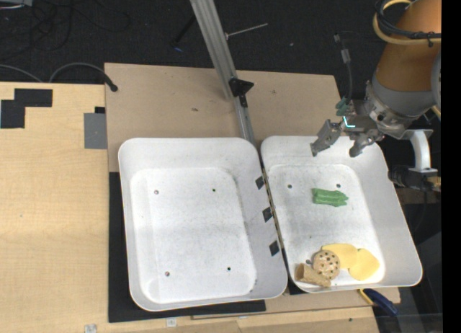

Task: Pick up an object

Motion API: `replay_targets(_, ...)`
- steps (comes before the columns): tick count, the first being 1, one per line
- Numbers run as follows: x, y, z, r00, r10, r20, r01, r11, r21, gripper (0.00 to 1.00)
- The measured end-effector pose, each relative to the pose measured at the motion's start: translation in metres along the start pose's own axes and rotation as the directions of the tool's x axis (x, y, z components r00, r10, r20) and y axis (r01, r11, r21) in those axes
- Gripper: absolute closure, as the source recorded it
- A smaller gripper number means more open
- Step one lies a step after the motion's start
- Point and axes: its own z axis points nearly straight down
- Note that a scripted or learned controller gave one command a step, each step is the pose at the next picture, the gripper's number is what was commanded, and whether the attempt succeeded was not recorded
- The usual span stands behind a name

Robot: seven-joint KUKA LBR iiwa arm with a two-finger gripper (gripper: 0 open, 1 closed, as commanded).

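Green obj (329,197) under open end effector (341,143)

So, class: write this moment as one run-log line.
gripper: open, holding nothing, above right bin far edge | green object: mid-bin | yellow pieces, cookie: near corner | pick: not yet done

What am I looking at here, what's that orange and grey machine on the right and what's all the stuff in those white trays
That is a robot arm, seen by one fixed camera looking down at a slant on a workbench. At its tip is a two-finger gripper, open and holding nothing, hovering over the far edge of the right bin. Its job is to pick up an object. That bin holds a small green piece in the middle and, in the near corner, a round yellow piece, a brown dotted disc and a tan chunk. Beside it sits the left bin. The grey metal rail behind them is a support.
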Motion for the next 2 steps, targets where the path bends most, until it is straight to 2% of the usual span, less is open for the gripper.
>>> replay_targets(1,-0.001,0.001,-0.002,1.000,0.001,0.001,-0.001,1.000,-0.004,0.00)
replay_targets(2,-0.008,-0.007,0.053,1.000,0.003,0.001,-0.003,1.000,0.002,0.00)
